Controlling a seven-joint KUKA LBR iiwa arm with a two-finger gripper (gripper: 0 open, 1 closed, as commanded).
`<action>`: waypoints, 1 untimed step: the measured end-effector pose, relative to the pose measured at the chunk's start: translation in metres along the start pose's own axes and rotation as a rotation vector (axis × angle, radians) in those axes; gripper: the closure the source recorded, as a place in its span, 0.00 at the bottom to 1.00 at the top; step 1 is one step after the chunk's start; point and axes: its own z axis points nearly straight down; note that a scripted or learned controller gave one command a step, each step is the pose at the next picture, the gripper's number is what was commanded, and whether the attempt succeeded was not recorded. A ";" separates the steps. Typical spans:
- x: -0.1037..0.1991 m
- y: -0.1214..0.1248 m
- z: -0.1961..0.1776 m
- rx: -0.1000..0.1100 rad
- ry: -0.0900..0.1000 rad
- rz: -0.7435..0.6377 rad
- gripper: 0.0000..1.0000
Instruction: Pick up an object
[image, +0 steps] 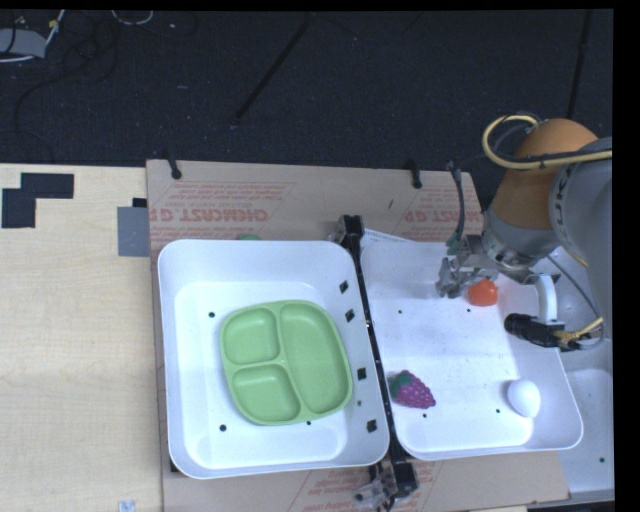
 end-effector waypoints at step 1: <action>0.008 -0.002 -0.058 -0.006 -0.001 0.004 1.00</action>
